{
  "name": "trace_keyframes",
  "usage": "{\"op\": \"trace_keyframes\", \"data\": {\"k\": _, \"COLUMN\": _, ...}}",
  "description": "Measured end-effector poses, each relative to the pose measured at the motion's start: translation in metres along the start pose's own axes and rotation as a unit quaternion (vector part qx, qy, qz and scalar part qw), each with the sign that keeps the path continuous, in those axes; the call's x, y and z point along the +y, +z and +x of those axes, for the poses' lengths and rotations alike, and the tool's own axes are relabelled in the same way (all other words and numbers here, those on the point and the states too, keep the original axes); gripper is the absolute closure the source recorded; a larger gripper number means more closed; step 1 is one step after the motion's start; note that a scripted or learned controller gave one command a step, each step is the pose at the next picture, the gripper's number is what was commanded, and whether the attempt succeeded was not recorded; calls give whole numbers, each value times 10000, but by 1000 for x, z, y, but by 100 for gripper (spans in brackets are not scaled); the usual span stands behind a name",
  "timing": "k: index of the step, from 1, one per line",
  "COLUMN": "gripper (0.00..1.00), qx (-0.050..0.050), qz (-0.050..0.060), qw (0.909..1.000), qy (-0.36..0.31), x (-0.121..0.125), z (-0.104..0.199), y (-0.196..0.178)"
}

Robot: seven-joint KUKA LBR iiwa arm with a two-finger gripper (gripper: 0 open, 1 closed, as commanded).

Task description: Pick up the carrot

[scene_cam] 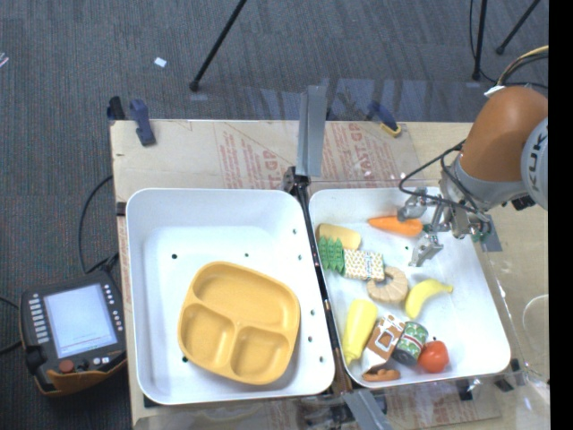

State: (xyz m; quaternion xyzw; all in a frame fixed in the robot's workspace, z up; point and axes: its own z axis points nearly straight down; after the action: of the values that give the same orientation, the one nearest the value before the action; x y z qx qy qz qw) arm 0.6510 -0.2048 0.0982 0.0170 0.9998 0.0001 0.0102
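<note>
Carrot [395,226] lying flat near the right bin's [497,330] far wall, tip pointing left, bare white floor in front. Gripper [428,240] just beside its right end, fingers apart, not clamped. Banana [426,296] nearer front.

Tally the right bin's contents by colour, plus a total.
Orange: 1, carrot
Yellow: 3, banana, corn, pale wedge
Green: 1, ridged block
Red: 1, tomato
Tan or brown: 2, round slice, sausage
Printed packs: 3, pouch, carton, can
Total: 11
</note>
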Motion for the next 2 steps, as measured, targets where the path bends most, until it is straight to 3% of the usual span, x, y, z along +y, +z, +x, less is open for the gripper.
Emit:
{"op": "trace_keyframes", "data": {"k": 1, "gripper": 0, "qx": 8, "qz": 25, "qw": 9975, "qy": 707, "x": 11, "z": 3, "y": -1}}
{"op": "trace_keyframes", "data": {"k": 2, "gripper": 0, "qx": 88, "qz": 17, "qw": 9806, "qy": 1957, "x": 40, "z": 12, "y": 6}}
